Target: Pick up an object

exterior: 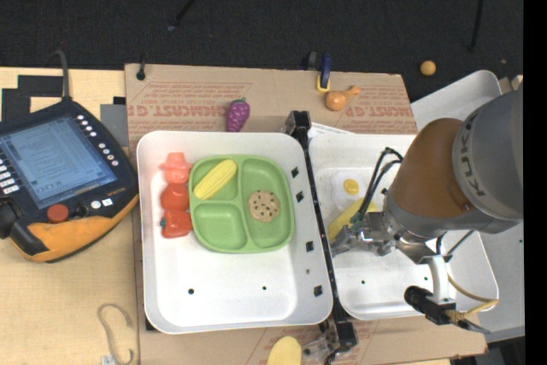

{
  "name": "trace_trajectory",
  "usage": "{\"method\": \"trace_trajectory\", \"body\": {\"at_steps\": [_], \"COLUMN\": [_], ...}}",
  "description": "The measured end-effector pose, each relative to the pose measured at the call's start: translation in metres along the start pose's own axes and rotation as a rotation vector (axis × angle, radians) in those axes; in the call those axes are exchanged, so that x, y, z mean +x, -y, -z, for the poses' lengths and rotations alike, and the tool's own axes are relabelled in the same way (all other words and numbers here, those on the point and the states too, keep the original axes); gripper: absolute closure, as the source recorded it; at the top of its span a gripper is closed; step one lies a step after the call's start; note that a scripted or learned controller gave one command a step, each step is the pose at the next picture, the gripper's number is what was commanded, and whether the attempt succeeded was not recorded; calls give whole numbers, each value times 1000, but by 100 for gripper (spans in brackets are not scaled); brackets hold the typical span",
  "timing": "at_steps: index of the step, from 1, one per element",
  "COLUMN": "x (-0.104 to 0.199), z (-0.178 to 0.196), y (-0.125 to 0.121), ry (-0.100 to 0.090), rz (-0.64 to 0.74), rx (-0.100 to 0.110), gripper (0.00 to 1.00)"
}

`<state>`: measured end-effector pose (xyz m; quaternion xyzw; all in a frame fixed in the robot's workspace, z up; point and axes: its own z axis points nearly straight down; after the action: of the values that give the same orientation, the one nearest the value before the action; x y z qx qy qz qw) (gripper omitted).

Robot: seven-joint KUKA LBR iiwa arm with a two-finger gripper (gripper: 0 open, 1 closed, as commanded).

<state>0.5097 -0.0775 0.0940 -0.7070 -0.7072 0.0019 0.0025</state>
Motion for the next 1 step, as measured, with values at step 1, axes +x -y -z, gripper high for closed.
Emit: {"method": "trace_trajectory", "body": {"at_steps": [1], "x": [-2], "z": [12], "y": [0], "ry": [-1], "rz": [-8], "rx": [0], "gripper": [100]}}
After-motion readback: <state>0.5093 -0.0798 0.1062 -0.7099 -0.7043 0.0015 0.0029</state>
